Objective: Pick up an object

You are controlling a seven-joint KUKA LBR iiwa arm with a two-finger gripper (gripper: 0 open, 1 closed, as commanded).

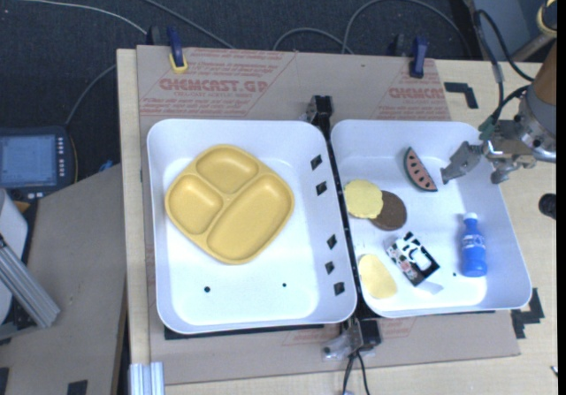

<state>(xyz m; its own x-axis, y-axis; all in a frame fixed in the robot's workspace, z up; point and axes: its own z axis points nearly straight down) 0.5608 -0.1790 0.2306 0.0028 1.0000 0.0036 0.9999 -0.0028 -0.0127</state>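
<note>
Claw [478, 163] sits over the upper right part of the right bin [511, 296], fingers spread wide apart with nothing between them. One finger points out left toward the watermelon slice [420, 170], the other sits close to the bin's right rim. The arm comes in from the right edge of the view, grey wrist just above the bin's far right corner.

Stuff in the right bin: the watermelon slice toy is near the top, just left of the claw's left finger but not touching it as far as I can see. Below that there's a pale yellow round disc [363, 199] overlapping a dark brown round one [389, 211], both near the bin's left wall. Further down is a small black and white packet [412, 259], and beside it on the left a pale yellow flat piece [377, 277] near the bottom left corner. A blue bottle [473, 246] with a white cap lies near the right side, well below the claw.

Left bin [177, 296] holds a yellow divided plate [229, 202] with three compartments, sitting in the upper half.

Both bins rest side by side on the worktop [133, 163], which has a cardboard sheet with red lettering under them, held at the back edge by two blue clamps [176, 47].
</note>
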